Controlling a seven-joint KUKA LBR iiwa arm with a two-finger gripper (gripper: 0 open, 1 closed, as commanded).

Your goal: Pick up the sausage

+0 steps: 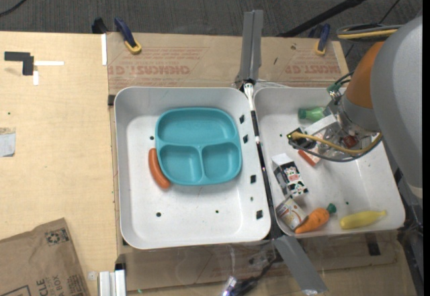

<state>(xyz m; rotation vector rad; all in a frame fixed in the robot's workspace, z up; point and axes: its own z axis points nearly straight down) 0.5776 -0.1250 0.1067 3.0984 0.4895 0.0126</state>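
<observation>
1. The arm [403, 86] leans over the right bin [376, 174], well apart from the target; the approach step is in hand.
2. The left bin [134, 174] holds a teal divided plate [199, 145].
3. The sausage [158, 168] lies just beside the plate's left edge.
4. The hand [316, 140] sits among clutter; open or closed, I cannot tell. Next: cross over and descend.

The bench [54, 154] bears two white bins [195, 231] and a cardboard sheet [175, 63].
</observation>
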